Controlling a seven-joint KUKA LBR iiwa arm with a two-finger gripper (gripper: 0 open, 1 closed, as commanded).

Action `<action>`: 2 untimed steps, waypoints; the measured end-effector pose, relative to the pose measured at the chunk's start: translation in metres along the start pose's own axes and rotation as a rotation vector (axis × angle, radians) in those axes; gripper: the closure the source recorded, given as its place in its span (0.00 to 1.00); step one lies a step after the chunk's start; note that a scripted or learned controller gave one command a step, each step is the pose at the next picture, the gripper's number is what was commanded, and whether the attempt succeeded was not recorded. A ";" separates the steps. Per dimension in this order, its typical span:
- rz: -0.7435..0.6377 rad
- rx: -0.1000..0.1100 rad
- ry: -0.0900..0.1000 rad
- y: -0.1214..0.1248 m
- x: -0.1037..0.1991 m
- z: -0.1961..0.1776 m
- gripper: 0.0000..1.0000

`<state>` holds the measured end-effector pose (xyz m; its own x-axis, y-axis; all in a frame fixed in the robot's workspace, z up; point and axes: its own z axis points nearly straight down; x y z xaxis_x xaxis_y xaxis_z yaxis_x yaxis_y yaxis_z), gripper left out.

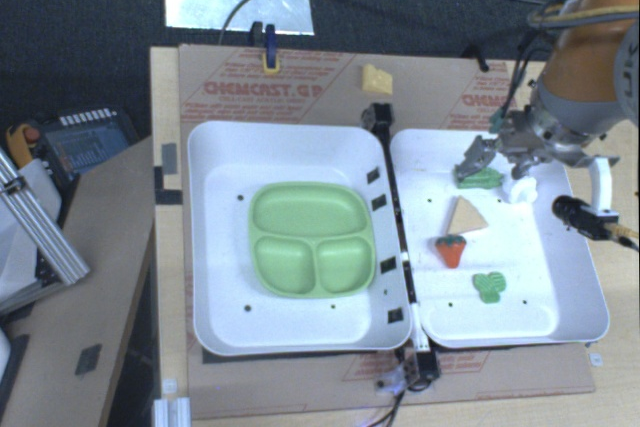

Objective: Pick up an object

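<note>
In the left bin [215,155] I see a green divided plate [310,240], stiff and broad, a poor thing for two fingers to close on. The small pieces in the right bin [575,285] look like better picks.

Going across that bin: a carrot toy [451,249], red-orange with a green top, lies just beside a tan wedge [466,215]. Both look like light, hard plastic play food, smooth and likely slippery. I would take the carrot across its narrow body, and the wedge across its two flat sides rather than its point. Below them lies a small green lumpy piece [489,286], light too, and low against the floor, so the fingers must go down around it.

Higher up lies a green flat piece [480,180], with a small white thing [523,189] near it, too blurred to name.

The gripper [482,158] hangs right over that green flat piece, fingers pointing down and to the left, the arm [590,55] bent in from the right. I judge it is going for this piece. Whether its grip is spread or closed I cannot tell, and I see nothing held.
</note>
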<state>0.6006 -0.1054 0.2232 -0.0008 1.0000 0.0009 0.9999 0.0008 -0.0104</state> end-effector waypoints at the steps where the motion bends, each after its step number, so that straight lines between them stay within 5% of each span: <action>1: -0.002 -0.011 -0.001 0.002 0.000 -0.006 0.00; 2: -0.001 -0.010 -0.001 0.008 -0.002 0.036 0.00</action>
<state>0.6081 -0.1074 0.1867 -0.0014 1.0000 -0.0004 1.0000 0.0014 -0.0006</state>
